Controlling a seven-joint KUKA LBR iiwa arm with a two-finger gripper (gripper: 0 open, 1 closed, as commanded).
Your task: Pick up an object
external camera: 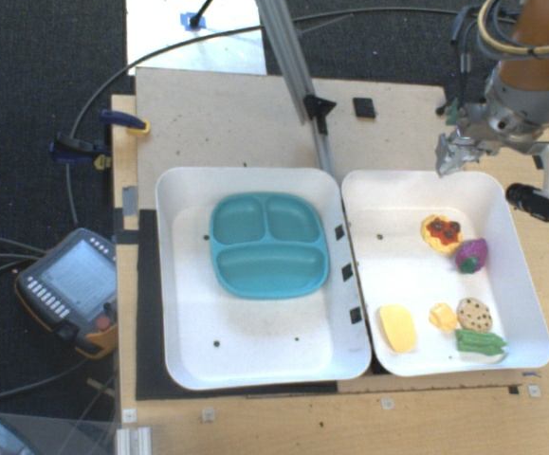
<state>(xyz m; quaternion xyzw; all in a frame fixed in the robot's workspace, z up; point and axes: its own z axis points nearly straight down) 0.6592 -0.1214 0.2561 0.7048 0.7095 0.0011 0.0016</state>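
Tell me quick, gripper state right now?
Gripper: open or shut cannot be told; it hangs above the back rim of the right bin, with nothing seen in it.

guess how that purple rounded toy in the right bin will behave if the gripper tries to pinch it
The small purple rounded toy looks smooth and bulbous, so it may squirt sideways or roll. It seems light. The round pizza-like toy close beside it could get nudged.

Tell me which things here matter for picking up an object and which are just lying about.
For the job:
gripper
pizza toy
purple toy
yellow block
cookie
green toy
right bin

Lying about:
teal divided plate
left bin
handheld controller
clamp
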